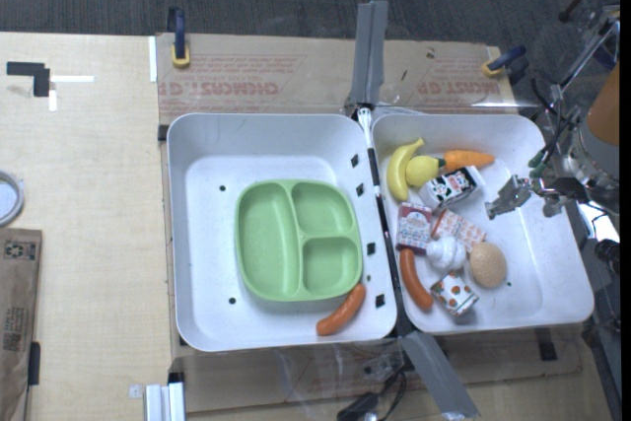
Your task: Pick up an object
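Observation:
My gripper (505, 196) hangs over the right side of the right bin (552, 301). Its metal fingers point left and stand open with nothing between them. To its left lies a heap of toy food: a yellow banana (397, 169), an orange carrot (466, 158), a black-and-white carton (454, 185), a pink box (415, 227), a brown egg-shaped piece (486, 264), a red sausage (415, 279) and a small can (455, 295). The carton is the nearest item, a short way left of the fingertips.
The left bin (197, 212) holds a green divided plate (299, 239) and an orange sausage (341, 310) by its front right corner. A grey divider post (370, 54) rises between the bins at the back. Cables and arm hardware (582, 182) crowd the right edge.

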`<state>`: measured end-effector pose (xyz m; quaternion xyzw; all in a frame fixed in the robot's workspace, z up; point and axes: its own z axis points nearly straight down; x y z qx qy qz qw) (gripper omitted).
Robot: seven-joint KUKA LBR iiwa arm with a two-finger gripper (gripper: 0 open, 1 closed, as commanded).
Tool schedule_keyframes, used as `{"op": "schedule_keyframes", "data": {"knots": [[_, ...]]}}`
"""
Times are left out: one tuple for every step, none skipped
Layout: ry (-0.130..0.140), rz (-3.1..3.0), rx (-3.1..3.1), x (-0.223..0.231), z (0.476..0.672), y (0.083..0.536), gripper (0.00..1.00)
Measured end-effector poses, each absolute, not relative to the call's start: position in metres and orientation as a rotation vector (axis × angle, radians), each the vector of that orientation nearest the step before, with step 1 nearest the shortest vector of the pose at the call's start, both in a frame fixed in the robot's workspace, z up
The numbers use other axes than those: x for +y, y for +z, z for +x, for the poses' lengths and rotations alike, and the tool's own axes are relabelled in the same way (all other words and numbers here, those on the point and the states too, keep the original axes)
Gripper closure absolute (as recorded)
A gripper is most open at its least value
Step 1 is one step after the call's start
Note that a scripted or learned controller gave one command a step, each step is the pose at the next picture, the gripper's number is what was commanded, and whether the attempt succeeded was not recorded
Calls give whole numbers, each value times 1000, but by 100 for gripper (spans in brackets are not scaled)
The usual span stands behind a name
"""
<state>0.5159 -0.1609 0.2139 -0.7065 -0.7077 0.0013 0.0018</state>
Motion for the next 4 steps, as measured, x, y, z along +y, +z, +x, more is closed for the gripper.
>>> {"op": "schedule_keyframes", "data": {"knots": [[4,-2198,-2240,-130,553,127,0],[9,-2203,-2233,-119,615,94,0],[54,-2180,-2178,-154,646,92,0],[61,-2192,-2185,-161,645,100,100]]}}
